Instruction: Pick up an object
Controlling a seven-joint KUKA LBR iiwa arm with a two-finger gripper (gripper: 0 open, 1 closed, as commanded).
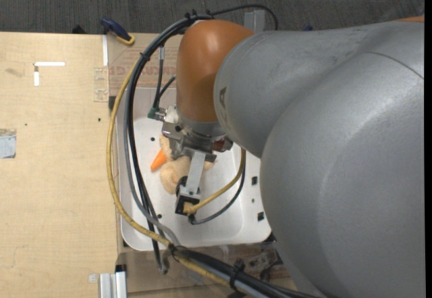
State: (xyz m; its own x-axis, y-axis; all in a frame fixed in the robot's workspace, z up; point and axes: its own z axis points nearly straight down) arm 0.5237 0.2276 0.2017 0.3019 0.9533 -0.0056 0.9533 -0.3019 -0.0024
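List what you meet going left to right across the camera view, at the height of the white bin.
Bare tan wooden benchtop → yellow cable → small orange carrot-shaped object → pale tan lumpy object → big grey arm body.

The light wooden bench carries a shallow white bin set along its right edge, a short strip of white tape near its far-left corner and a small grey tag at its left edge.
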